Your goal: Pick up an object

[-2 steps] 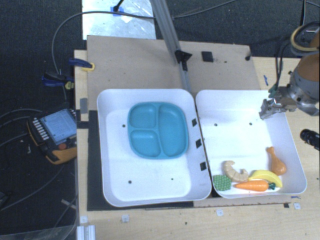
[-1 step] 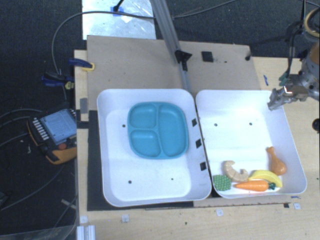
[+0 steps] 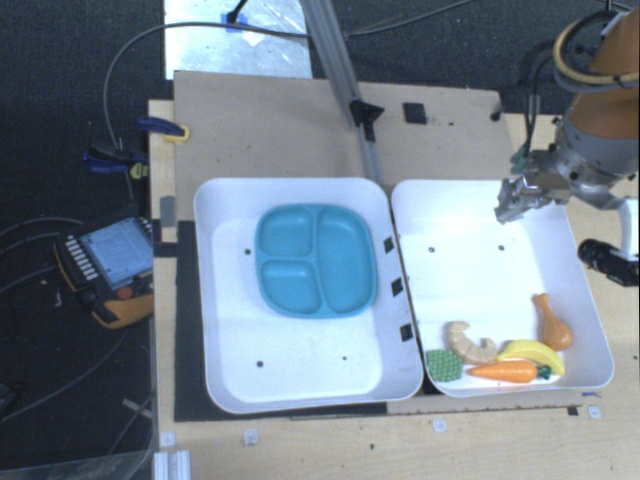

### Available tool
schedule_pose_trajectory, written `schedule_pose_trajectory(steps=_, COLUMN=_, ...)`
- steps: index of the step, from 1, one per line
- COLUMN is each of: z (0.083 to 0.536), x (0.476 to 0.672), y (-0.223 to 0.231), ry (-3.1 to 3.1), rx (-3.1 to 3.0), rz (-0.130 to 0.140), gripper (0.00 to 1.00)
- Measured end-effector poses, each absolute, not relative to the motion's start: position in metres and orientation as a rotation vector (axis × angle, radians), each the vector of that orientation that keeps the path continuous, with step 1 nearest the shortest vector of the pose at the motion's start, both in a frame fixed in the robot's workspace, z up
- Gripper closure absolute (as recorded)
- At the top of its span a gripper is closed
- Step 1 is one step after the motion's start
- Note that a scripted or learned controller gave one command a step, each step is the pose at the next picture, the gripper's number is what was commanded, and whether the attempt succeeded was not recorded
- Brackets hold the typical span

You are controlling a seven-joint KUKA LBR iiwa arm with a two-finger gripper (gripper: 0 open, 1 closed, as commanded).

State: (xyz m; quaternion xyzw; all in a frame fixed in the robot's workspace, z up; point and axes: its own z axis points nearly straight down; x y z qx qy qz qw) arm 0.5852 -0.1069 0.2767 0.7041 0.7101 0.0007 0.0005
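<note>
1. Camera view, arm: grey KUKA arm with orange band, reaching in from 3 o'clock; gripper [image 3: 512, 206] hanging over the upper right of the right bin [image 3: 470, 218], at about 1 o'clock of that bin. Finger state: cannot tell, too small and blurred. Nothing visible between the tips.
2. Camera view, task's things: toy food bunched in the right bin's lower corner, at about 5 o'clock. Orange carrot [image 3: 505, 372] along the bottom wall; yellow banana [image 3: 532, 353] just above it, touching or nearly so; tan pretzel-like piece [image 3: 470, 342] to the left; green leafy piece [image 3: 444, 365] against the bin's left wall; orange drumstick [image 3: 552, 323] uppermost, tilted. Probably gathered there by the bin's slope or wall; well apart from the gripper.
3. Judgement: pick not yet begun; travel toward 5 o'clock and a descent needed. Crowding likely to hamper a clean grasp; drumstick the most isolated candidate.
4. Camera view, left bin [image 3: 225, 298]: holds a blue divided plate [image 3: 317, 260], three compartments, lying flat near centre.
5. Surface: both bins side by side on a tan board [image 3: 260, 118], black mat beneath.
6. Room: dark carpet; cables; handheld pendant [image 3: 108, 268] at 9 o'clock; clamps [image 3: 150, 133] at 10 o'clock; slanted metal pole [image 3: 335, 58] at 12 o'clock.
</note>
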Motion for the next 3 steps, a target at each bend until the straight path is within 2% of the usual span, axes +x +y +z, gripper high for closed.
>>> schedule_pose_trajectory(steps=1, z=0.260, x=0.596, y=-0.061, ry=2.228, rx=2.212, rz=0.002, gripper=1.00)
schedule_pose_trajectory(steps=2, z=0.258, x=0.599, y=-0.007, ry=2.232, rx=2.210, rz=0.003, gripper=1.00)
schedule_pose_trajectory(steps=3, z=0.253, x=0.624, y=0.041, ry=2.231, rx=2.209, rz=0.005, gripper=1.00)
